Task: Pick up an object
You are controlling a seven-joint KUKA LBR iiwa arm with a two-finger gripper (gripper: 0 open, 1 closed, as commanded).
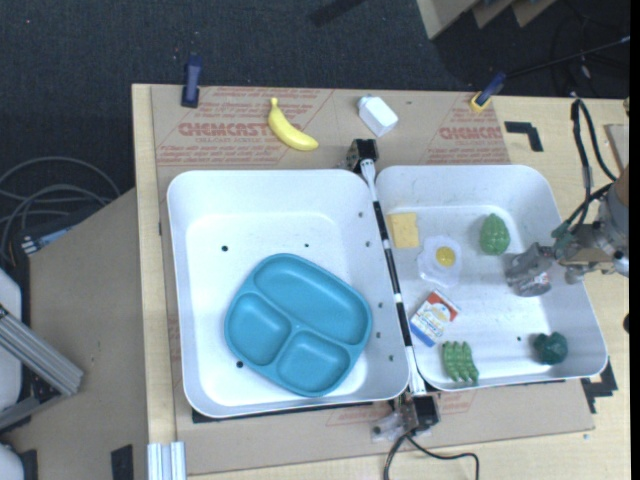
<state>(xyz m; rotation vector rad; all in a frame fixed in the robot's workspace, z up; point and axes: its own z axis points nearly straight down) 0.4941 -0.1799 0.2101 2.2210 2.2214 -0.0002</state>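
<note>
Camera view: gripper (pixel 527 273) low in right bin (pixel 470 183) — finger state cannot be told.
Far-left neighbour: green object (pixel 493 235) — near.
Near side: dark green object (pixel 549 347).
Left bin (pixel 190 268): blue tray (pixel 297 323).

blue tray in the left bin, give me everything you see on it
The tray is light blue, looks like moulded plastic, a rounded oblong with three compartments: one long, two smaller. It lies flat, turned at a slant, on the floor of the left bin, toward the near right. Nothing is in it, and nothing else touches it.
</note>
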